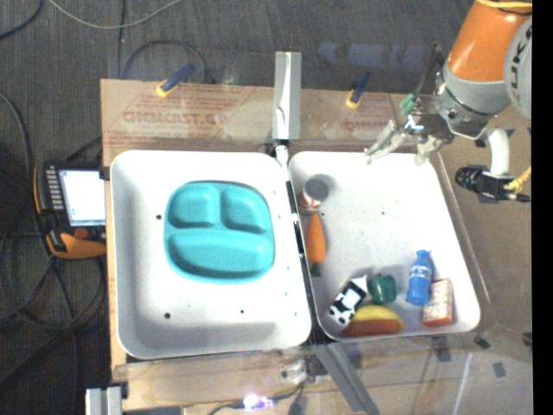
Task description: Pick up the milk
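Observation:
The milk [347,303] is a small carton with black and white cow patches, lying tilted near the front edge of the right bin [389,214]. My gripper [402,149] hovers over that bin's far edge, well away from the milk. Its two pale fingers [380,147] are spread apart and open, with nothing between them.
Beside the milk lie a yellow and red fruit [374,321], a green item [381,288], a blue bottle [419,277] and a red and white box [439,303]. A carrot [316,239] and a grey can [315,188] sit along the right bin's left wall. The left bin holds a teal divided plate [219,230].

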Action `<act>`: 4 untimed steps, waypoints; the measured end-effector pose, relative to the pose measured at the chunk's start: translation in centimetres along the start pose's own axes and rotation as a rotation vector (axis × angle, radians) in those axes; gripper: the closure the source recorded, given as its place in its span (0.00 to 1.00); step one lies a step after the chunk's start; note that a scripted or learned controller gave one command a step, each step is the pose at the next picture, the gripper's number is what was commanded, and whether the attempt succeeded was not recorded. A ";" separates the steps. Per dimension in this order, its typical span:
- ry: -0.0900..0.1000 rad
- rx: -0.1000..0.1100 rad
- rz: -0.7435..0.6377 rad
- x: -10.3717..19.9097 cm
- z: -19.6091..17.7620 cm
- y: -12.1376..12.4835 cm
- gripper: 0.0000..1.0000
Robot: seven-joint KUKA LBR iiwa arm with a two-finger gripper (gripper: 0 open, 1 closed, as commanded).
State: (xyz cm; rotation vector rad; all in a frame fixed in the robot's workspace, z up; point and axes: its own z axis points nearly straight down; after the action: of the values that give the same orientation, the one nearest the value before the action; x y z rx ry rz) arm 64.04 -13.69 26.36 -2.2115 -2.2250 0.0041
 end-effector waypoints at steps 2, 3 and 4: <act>-0.002 -0.018 -0.037 2.0 17.5 -14.6 0.00; 0.002 -0.021 -0.040 2.1 16.7 -14.2 1.00; 0.002 -0.019 -0.040 2.1 16.8 -14.3 0.00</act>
State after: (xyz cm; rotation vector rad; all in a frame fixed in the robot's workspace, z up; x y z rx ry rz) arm 49.64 -11.63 9.68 -2.1743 -2.2771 -0.0195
